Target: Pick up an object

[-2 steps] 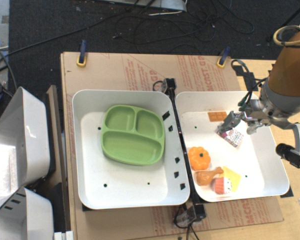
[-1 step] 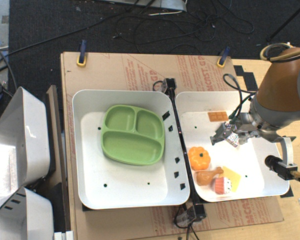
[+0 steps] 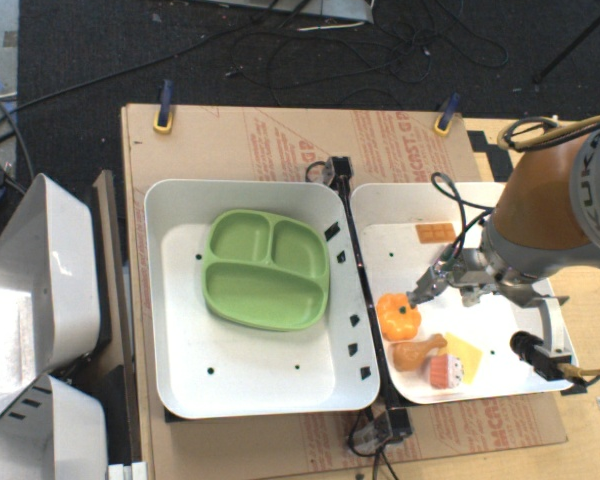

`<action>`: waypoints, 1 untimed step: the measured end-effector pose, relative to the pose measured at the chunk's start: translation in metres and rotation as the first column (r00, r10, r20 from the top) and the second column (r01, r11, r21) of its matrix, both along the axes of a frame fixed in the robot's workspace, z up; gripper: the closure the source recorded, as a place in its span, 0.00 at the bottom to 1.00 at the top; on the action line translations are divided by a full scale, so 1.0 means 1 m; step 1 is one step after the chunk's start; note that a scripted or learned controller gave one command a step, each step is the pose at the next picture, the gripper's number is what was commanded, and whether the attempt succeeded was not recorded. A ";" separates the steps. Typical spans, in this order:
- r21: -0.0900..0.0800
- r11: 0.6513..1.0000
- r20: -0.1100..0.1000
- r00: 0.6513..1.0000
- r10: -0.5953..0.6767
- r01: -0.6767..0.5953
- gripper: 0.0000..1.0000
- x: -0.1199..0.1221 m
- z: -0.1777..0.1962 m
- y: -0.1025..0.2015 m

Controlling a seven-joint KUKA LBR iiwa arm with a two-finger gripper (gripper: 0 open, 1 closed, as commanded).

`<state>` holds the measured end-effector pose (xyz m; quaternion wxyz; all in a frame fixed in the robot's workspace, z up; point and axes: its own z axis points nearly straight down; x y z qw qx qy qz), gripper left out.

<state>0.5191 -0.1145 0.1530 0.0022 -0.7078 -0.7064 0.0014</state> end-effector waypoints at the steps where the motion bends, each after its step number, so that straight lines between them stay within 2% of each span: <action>1: -0.001 1.000 0.005 1.000 -0.001 0.001 1.00 0.002 0.013 0.000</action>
